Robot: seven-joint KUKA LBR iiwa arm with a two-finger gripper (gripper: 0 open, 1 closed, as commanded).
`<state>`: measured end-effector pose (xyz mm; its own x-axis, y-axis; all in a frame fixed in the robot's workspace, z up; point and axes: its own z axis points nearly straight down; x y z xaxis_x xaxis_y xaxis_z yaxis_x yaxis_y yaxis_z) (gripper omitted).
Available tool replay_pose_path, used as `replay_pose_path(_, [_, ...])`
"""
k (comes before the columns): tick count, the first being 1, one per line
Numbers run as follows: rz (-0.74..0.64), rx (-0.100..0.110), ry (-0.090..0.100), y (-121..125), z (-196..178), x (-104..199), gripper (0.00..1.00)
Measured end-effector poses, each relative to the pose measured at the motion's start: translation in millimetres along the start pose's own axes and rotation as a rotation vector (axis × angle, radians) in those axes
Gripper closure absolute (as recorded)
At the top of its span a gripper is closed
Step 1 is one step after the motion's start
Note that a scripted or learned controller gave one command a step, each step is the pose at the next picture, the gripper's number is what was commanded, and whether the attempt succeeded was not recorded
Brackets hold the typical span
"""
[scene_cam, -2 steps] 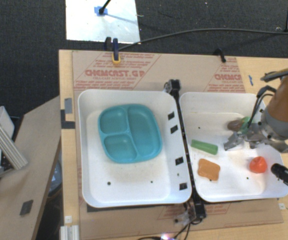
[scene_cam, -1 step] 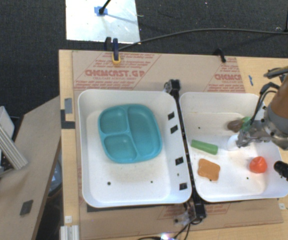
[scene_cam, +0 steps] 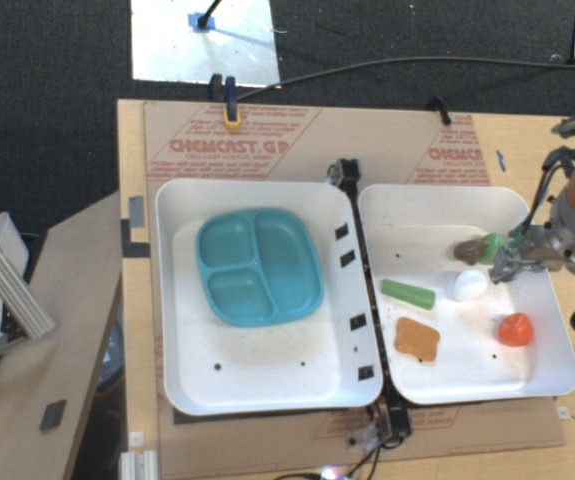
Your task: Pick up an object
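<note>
My gripper (scene_cam: 504, 265) is positioned low over the right bin (scene_cam: 437, 383), near its far right portion, with the arm entering from the right edge of the view. Jaw state: I cannot tell; the fingertips are small and dark against the clutter beneath them, and no object is visibly seated between them. Immediately beside the gripper, on its left, lies a brown and green object (scene_cam: 475, 249), touching or nearly touching the fingertip area; the contact cannot be confirmed. Just below and left of the gripper rests a white egg-shaped object (scene_cam: 469, 286) on the bin floor. Further left, near the divider between the bins, a green cylinder (scene_cam: 408, 293) lies on its side, roughly parallel to the near edge. Below it, an orange-brown flat piece (scene_cam: 418, 339) lies on the floor of the same bin. Toward the near right corner sits a red-orange rounded object (scene_cam: 514, 330), apart from the others. The left bin (scene_cam: 192, 368) holds one teal divided plate (scene_cam: 259, 266) with three compartments, placed near the centre and slightly toward the far wall. Both bins sit side by side on a sheet printed with red lettering (scene_cam: 232, 148), which covers the wooden bench (scene_cam: 132, 168). A blue and yellow clamp (scene_cam: 230, 103) grips the far edge of the bench.
</note>
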<state>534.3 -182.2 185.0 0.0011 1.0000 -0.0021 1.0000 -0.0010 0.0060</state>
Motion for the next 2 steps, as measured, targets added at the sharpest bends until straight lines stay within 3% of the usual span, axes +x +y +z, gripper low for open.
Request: replay_pose_path(2, [-0.005,0.001,0.0,-4.1,-87.6,-8.4,1.0])
